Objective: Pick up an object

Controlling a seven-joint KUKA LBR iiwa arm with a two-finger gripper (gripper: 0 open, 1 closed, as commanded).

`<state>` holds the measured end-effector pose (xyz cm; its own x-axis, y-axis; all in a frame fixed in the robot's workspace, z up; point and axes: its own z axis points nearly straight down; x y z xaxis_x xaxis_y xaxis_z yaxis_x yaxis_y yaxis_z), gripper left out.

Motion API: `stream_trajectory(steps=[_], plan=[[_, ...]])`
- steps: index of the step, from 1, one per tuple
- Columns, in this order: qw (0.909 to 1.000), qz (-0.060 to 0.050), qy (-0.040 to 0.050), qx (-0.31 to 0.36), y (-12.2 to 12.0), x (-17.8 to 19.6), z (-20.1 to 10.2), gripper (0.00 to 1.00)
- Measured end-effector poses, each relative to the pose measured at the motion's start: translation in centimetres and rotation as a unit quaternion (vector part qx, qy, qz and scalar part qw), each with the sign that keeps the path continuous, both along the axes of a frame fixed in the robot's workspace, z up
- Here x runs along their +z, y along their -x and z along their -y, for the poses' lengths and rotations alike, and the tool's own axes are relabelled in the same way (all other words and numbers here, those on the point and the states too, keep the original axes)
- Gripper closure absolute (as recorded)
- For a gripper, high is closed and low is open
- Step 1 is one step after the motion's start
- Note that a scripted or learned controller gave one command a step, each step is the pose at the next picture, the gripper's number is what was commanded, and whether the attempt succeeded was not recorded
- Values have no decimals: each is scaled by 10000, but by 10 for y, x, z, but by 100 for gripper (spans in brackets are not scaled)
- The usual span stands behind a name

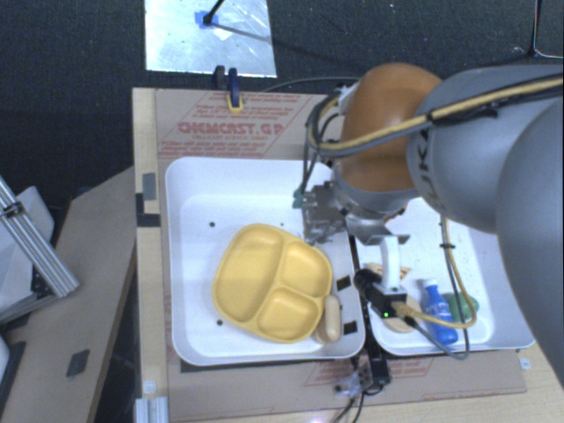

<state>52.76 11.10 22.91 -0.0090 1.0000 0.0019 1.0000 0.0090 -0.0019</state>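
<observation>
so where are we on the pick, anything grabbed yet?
Nothing looks picked. The yellow tray and the tan piece beside it lie in the left bin; the blue item lies in the right bin. In hand: the arm hangs over the divide between the bins, its gripper state unreadable. Left: grasp something and lift it.

The grey arm (493, 148) enters from the right of the camera view, its orange band (388, 126) uppermost above the wrist, with the gripper (319, 223) pointing downward and leftward, its fingertips apparently obscured by the wrist housing so their spacing cannot be determined.
</observation>
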Motion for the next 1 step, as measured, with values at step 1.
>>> stream_trajectory(steps=[1], plan=[[10000, 11, 7, -29, -1, 1, 3, 0]])
